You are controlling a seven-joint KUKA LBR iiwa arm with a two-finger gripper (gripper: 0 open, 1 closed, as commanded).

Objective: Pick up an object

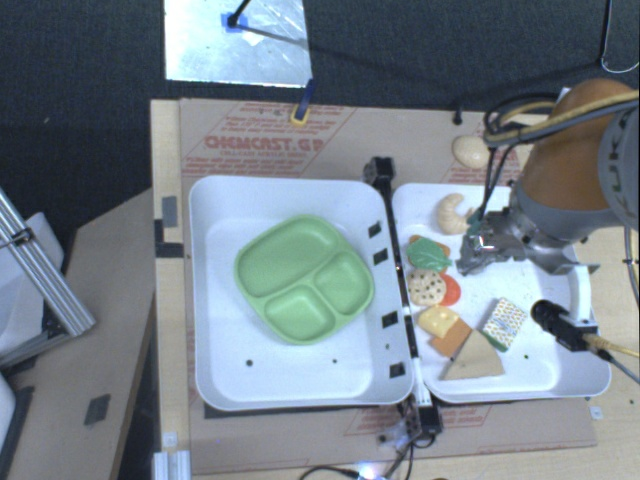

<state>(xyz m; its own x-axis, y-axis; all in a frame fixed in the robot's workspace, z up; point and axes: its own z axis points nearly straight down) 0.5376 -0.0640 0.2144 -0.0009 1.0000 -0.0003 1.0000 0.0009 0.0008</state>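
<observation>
Two white bins sit side by side on my bench; the left bin [215,298] holds a green divided plate [303,278], lying flat near its middle with bare floor around it. The right bin [575,363] carries the pickable clutter, bunched toward the divider: a croissant [453,213] at the top with its long axis running up-down and curling at the ends, a green leafy piece [428,252] below it, a speckled cookie [427,288] overlapping a red slice [451,291], a yellow block [438,320], a tan wedge [478,359] pointing up-left, and a patterned packet [505,323] tilted on a diagonal. I see the gripper [472,257] low over the bin, just right of the leafy piece; whether its fingers are open or closed I cannot tell. An egg-shaped item [469,150] lies outside on the cardboard [260,138].
</observation>
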